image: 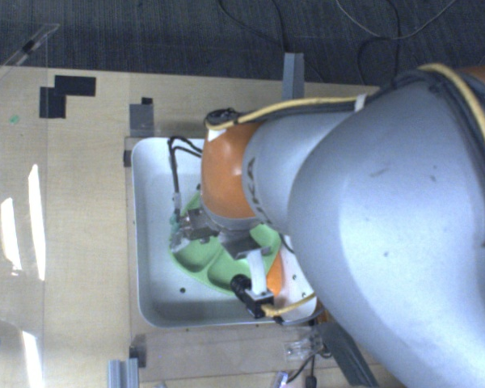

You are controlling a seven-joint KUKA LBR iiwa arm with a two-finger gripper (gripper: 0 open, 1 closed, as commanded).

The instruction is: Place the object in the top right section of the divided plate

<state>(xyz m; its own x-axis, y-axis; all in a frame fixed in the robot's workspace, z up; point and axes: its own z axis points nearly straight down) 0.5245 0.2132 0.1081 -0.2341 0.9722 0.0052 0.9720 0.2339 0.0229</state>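
A: Plate (196,259) first — green, smooth plastic by the look of it, with rounded lobes and raised ridges splitting it into sections. It lies in the white bin (149,217), toward the bin's middle and near side.

B: And the object that should go in it?

A: An orange, rounded thing (275,275) shows just right of the plate's near edge, half hidden by the arm. I cannot tell which section it sits in, or whether it rests on the plate at all.

B: What about the end effector?

A: The end effector (196,229) hangs low over the plate's left part, a grey metal block under the orange band (225,176). Whether it is open, closed or gripping anything I cannot tell; the wrist covers it.

B: The arm itself?

A: The arm (380,217) is broad, matte grey and curved, and covers most of the right side. A yellowish cable (307,105) runs along its top, and black cables (176,164) loop down beside the wrist.

B: The bin?

A: Shallow, with rounded corners and glossy white walls. Its bare floor shows left of the plate.

B: And around it?

A: The worktop (65,257) is pale wood, with black tape marks (63,93) at far left. Dark carpet (145,23) lies beyond, with thin cords (259,10) trailing across it.
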